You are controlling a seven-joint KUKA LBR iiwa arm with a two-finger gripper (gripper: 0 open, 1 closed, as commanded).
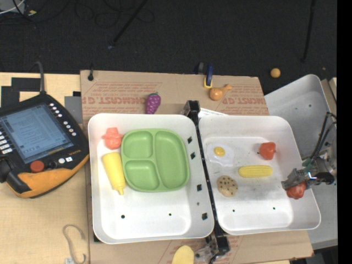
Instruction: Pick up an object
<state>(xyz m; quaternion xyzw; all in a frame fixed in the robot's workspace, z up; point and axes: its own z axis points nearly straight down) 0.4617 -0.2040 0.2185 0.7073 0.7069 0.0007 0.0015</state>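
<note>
Lying crosswise in right bin: corn cob.

Glossy white plastic bins, smooth matt green plastic tray, matt brown printed cardboard beneath

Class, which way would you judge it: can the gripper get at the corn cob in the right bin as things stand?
Probably yes. The gripper sits at the right bin's right edge, and the corn cob lies flat just to its left, with bare bin floor between them and nothing stacked on it.
</note>
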